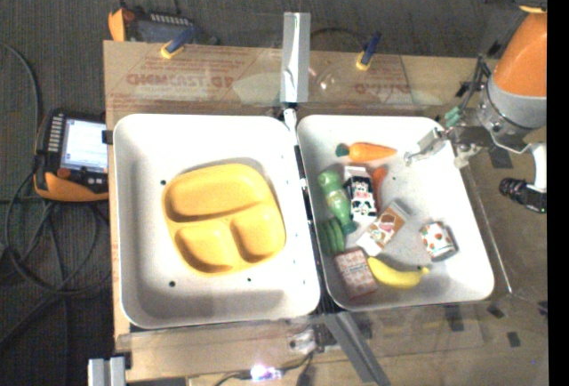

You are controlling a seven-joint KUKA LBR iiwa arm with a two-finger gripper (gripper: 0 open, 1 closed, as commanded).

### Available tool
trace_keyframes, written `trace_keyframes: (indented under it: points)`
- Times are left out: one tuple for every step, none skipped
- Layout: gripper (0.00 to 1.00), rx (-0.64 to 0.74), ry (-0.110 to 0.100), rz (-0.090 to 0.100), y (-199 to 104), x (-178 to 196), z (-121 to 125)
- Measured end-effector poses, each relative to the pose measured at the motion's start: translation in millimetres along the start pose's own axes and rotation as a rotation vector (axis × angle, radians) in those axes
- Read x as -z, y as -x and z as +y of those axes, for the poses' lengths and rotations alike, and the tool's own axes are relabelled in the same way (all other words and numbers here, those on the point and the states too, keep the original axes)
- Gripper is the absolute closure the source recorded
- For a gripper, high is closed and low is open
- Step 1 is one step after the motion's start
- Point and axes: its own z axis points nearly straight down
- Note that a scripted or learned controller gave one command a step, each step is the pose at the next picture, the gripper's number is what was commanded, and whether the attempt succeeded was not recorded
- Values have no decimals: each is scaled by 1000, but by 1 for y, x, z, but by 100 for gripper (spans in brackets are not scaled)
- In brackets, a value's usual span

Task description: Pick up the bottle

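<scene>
a dark carpeted floor with loose cables surrounds a brown bench board [213, 77] that carries two shallow white bins side by side. the left bin [133, 197] holds a yellow divided tray [227, 217]; the right bin [471, 224] is where the small goods are heaped, so that is where the picking has to happen.

the gripper [433, 144] hangs over the right bin's upper right corner, on the grey arm with its orange band [523, 55]. nothing lies between its fingers, and at this size i cannot tell whether they stand wide or narrow.

the bottle [335, 197], green and lying on its side, is well to the gripper's left and below it, against the bin's left wall. a second green item [331, 237] lies just beyond it, further from the gripper. a black and white carton [360, 196] presses against the bottle's near side, a carrot [372, 150] lies between gripper and bottle, and a banana [396, 273], a small printed can [437, 240] and a brown packet [354, 273] sit lower down.

judging from this, the reach is not yet begun. the wall on one side and the carton on the other leave little room for fingers, so a grasp along the bottle's length looks the safer choice.
</scene>
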Motion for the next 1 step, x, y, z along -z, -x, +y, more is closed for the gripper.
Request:
trace_keyframes:
  points:
    - [0, -233, -1, 0, -101, -49, 0]
